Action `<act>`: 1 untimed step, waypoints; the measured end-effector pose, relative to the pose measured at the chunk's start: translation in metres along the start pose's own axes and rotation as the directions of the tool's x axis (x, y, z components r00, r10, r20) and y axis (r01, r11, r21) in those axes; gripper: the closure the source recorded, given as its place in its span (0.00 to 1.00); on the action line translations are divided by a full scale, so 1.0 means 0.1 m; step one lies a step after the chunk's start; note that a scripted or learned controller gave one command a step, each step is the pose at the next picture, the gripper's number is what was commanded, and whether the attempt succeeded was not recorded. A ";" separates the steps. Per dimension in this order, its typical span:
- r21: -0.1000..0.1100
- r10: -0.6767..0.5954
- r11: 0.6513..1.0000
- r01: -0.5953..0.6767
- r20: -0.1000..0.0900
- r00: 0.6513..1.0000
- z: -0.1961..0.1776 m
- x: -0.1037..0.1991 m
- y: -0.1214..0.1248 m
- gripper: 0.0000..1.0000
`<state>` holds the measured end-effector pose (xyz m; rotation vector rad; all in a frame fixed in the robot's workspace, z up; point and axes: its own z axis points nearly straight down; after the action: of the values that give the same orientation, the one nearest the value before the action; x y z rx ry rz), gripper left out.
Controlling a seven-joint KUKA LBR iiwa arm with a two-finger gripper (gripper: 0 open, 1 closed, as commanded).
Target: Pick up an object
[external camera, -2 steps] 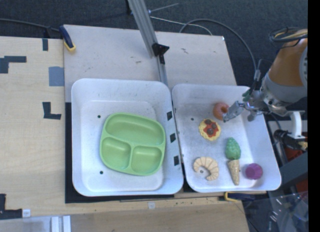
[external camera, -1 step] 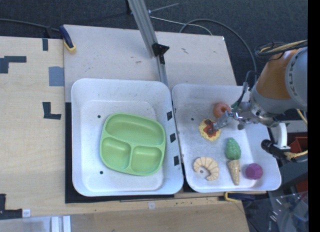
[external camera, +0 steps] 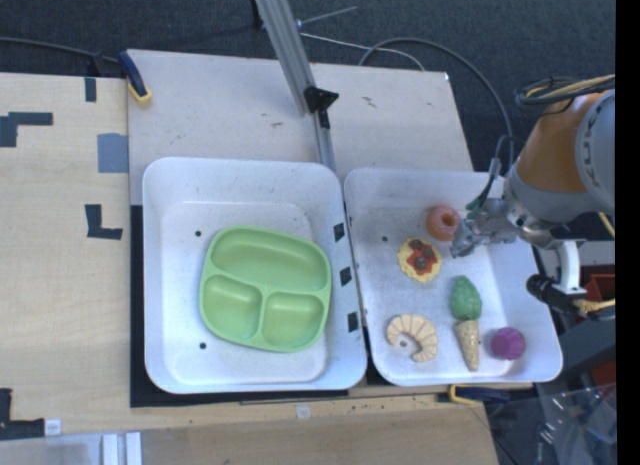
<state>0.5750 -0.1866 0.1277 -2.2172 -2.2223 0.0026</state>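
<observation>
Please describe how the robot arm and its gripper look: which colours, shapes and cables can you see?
The arm is thick and rounded, grey, with a broad orange band above the wrist. The gripper is a small dark grey metal assembly. A thin cable runs along the wrist, and yellow and dark cables loop above the arm.

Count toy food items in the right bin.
5: donut at the top by the end effector, pizza below it, croissant bottom left, ice cream cone centre, purple ball bottom right.

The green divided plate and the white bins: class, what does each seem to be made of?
Green divided plate: probably moulded plastic, matte, judging by its even colour and soft rounded compartment edges. White bins: likely thin formed plastic, slightly glossy, with rounded corners and speckled marks.
</observation>
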 end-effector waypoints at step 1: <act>-0.006 0.000 1.000 0.000 0.001 1.000 -0.54 0.08 -0.07 1.00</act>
<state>0.5686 -0.1791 0.1820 -2.2209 -2.2258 -0.0032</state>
